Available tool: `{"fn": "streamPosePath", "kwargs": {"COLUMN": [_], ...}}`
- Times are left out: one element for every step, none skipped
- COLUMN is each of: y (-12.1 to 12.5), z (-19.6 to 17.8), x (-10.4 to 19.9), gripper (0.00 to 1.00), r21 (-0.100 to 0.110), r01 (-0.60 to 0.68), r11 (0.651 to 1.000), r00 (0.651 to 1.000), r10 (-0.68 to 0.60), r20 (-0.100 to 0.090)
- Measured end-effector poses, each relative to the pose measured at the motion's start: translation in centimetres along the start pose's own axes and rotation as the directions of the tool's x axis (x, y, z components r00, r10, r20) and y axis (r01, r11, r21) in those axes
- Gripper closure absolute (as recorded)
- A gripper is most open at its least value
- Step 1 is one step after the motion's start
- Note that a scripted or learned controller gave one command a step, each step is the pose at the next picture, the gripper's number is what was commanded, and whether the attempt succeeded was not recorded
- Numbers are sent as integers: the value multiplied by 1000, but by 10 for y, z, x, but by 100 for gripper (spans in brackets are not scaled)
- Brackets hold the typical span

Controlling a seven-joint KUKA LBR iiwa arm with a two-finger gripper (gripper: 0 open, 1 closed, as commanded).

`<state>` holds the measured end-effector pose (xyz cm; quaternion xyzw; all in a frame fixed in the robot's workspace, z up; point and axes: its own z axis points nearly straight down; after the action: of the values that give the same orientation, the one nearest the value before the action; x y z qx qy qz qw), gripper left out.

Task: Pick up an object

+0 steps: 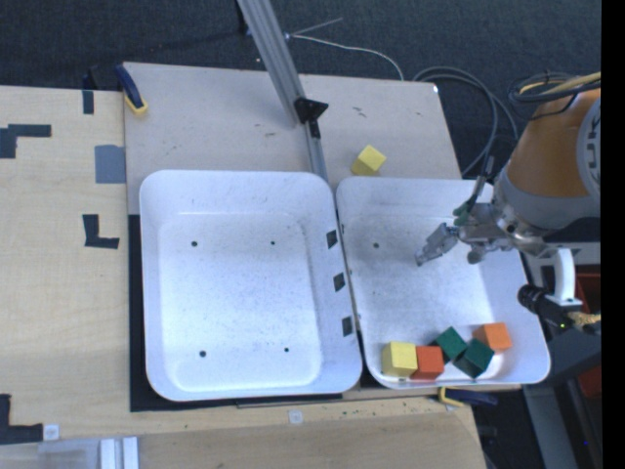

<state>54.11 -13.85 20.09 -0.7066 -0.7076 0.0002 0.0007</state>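
**Now the hand hangs over bare floor, and the blocks wait in the near corner**

Right, the hand (pixel 439 244) sits over the middle of the right bin (pixel 391 213), nothing between its fingers, and from this slant I cannot tell whether those fingers stand apart or together. The arm (pixel 552 164) with its orange band reaches in past the bin's right wall.

All the pickings huddle along that bin's near wall. A yellow block (pixel 398 358) sits furthest toward the left bin (pixel 234 281), an orange-red block (pixel 429 362) touching it, then two green blocks (pixel 463 349) pressed close, and an orange block (pixel 497 336) nearest the bin's right wall. A second yellow cube (pixel 369 160) lies out on the surface just beyond the right bin's far rim, out of play I reckon.

So how to do this well? My judgement: the hand wants to travel toward the near wall before it drops. The yellow block looks the best bet, since its side toward the left bin is free. Line the fingers so one goes down that open side, clear of the wall. The greens are wedged between neighbours, a poor choice. Descend straight, close gently, lift slowly, because a crowded row like this nudges easily.
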Motion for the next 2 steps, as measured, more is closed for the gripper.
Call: {"fn": "streamPosePath", "kwargs": {"y": [68,127], "z": [114,109], "x": [9,42], "gripper": [0,0], "r21": [3,-4], "r01": [2,5], "r11": [1000,1000], "r00": [1000,1000], "r10": [-2,-5], "r20": [1,0]}}
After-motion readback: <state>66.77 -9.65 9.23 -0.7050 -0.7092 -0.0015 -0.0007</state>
